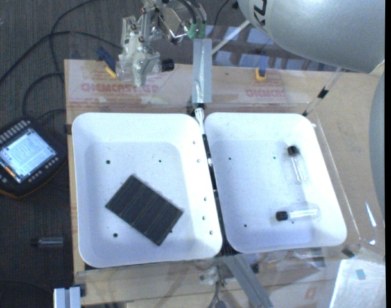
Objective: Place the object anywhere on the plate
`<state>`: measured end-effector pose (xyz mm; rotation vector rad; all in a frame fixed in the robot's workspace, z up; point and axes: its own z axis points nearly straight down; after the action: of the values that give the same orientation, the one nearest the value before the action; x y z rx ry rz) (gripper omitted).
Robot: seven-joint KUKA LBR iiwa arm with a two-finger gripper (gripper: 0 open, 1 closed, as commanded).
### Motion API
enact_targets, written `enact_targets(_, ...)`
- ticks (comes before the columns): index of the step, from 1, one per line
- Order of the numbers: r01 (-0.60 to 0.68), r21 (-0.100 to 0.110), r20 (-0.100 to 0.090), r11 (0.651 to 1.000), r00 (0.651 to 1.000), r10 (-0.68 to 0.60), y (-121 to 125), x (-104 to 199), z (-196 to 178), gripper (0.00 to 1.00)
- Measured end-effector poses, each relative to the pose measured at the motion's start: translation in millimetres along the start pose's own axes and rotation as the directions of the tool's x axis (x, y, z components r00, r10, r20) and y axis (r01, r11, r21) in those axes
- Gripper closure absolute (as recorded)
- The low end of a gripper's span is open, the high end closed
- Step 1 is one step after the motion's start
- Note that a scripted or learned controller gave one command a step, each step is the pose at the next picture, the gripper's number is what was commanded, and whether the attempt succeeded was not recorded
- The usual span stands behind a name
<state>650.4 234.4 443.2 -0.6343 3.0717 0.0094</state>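
Two white bins are seen side by side on the desk (259,85). In the left bin (86,172) a dark ribbed plate (144,209) lies flat, turned at a slant. In the right bin (323,165) two clear vials with black caps lie apart: one (296,162) near the right wall, the other (296,213) below it. The claw (139,69) is held above the desk's far edge, beyond the left bin. A handheld pendant (23,156) lies left of the desk.
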Motion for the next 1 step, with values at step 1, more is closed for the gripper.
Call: enact_targets(1,0.651,-0.002,-0.003,0.759,0.759,-0.651,-5.8,-12.2,9.9,1.00)
